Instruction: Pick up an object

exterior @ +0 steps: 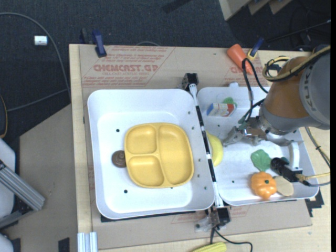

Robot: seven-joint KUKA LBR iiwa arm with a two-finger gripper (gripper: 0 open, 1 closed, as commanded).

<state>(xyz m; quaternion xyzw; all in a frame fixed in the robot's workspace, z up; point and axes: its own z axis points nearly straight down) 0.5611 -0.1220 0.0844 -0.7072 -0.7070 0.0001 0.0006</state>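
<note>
Gripper [236,134] of the grey arm [299,101], low inside the right bin [231,190], its metal fingers pointing toward the divider between the two bins; whether anything lies between them, or how far apart they stand, cannot be told from this angle. Positions below are given relative to the gripper. Just beside it, on the divider side and slightly nearer the camera, a yellow-green rounded object [215,148] rests against the bin wall. Farther from the camera, near the bin's back wall, lies a small white bottle [221,108] with red and blue markings and a green piece at its top. On the arm's side and nearer the camera sits a green object [260,158]; beyond that, near the front rim, an orange pumpkin-like toy [263,185]. Well apart, across the divider in the left bin [105,140], lies a yellow compartment tray [158,155], a brown disc [119,158] touching its far edge.
</note>
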